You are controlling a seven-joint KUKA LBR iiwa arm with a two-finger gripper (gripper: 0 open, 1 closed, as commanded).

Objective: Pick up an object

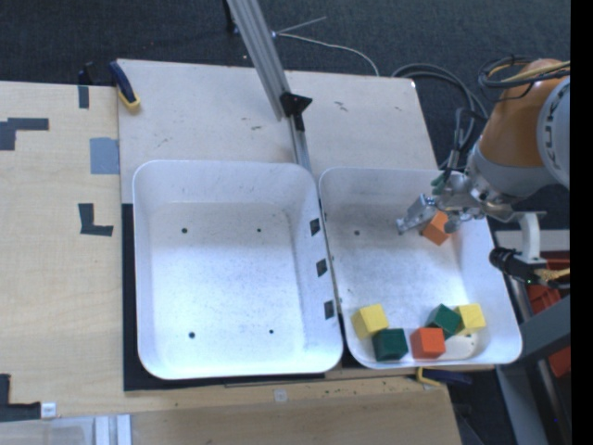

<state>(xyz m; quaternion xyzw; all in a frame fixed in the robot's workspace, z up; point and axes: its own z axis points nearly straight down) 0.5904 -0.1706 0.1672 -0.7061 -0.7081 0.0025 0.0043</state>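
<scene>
Six loose blocks (422, 330) crowd the right bin's (371, 193) near edge; the gripper (434, 219) hangs by its far right wall, jaws closed on an orange block (435, 231); next, seemingly, a clean lift.

- I see both bins, the left bin (227, 267) and the right bin (389, 248), as smooth white plastic with a faint sheen and fine dark speckling on their floors.
- The counter (46, 276) looks to me like pale wood or laminate, matt, with flat grey tape patches stuck on.
- The board behind the bins (204, 109) reads as off-white and dull (scuffed in places).
- The slanted rail (259, 40) looks like brushed metal, lightly reflective.
- The arm's orange band (514, 128) is glossy, hard-shelled.
- The gripper (435, 213) looks like bare grey metal.
- The orange block (435, 232) and the blocks along the near edge appear matt.
</scene>
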